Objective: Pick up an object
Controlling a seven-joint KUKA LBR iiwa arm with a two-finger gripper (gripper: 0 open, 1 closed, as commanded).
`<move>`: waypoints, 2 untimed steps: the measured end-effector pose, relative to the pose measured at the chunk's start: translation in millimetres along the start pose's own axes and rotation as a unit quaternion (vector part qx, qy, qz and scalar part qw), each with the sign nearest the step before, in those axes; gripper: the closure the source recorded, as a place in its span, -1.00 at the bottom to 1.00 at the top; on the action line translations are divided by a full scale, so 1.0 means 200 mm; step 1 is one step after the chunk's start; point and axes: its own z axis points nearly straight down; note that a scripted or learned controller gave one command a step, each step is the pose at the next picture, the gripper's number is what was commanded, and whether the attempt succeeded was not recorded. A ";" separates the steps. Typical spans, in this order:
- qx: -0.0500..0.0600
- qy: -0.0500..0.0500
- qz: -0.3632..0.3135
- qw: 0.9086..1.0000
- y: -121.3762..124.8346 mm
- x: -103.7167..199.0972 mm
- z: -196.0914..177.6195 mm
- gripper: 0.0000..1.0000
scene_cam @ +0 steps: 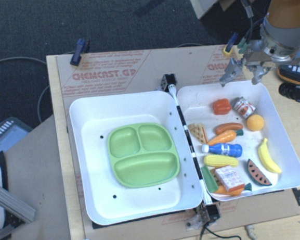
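Note:
My gripper (244, 75) hangs over the far edge of the right bin (284, 131), fingers spread open with nothing between them. Below it in the bin lie a red piece (221, 106), a small can (241, 106), an orange (254, 122), a hot dog (228, 127), a carrot (220, 137), a blue-and-white bottle (223, 149), a corn cob (220, 161), a banana (268, 156), a watermelon slice (259, 173) and a small box (228, 178). The red piece and the can are closest to the gripper.
The left bin (90, 148) holds a green divided plate (142, 155). A black clamp (168, 81) sits where the bins meet at the back. A blue clip (78, 51) lies at the bench's far left corner. The arm's orange band (285, 5) rises at top right.

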 end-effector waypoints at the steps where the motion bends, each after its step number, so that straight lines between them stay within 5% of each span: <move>1: 0.003 0.000 0.001 1.000 0.11 -0.11 0.62 -1.00; 2: 0.002 0.000 0.000 1.000 0.18 -0.15 1.00 -1.00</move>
